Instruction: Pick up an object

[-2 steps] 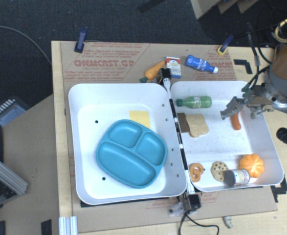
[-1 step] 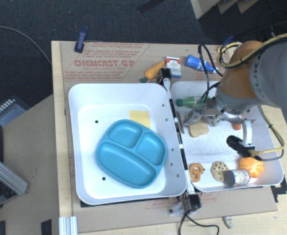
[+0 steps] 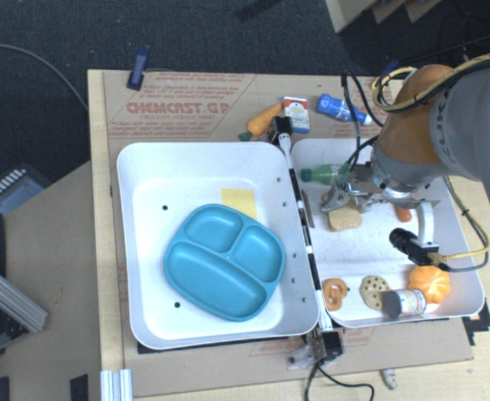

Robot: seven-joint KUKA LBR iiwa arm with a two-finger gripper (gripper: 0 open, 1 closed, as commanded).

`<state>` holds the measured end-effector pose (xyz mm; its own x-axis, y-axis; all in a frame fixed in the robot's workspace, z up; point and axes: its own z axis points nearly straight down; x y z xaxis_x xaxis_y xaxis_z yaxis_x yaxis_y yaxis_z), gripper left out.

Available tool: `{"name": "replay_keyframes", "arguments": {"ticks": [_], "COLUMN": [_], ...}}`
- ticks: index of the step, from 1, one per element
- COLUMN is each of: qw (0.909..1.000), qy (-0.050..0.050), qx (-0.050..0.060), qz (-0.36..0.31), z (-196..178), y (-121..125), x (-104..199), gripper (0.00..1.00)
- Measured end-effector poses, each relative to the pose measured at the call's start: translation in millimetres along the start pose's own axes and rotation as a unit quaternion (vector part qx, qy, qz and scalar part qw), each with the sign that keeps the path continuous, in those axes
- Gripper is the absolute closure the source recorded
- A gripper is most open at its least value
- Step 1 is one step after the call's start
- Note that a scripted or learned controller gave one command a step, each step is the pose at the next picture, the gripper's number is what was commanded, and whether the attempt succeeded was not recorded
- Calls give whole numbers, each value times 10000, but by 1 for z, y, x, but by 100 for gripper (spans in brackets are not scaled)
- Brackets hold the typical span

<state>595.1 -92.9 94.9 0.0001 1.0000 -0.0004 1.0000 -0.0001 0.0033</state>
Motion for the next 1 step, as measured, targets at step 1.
{"name": "replay_keyframes", "arguments": {"ticks": [1], "qw": [10000], "qy": [9], "qx": [1], "qz": [-14], "z": [-91], "y": [-10], "x": [72], "gripper": [100]}}
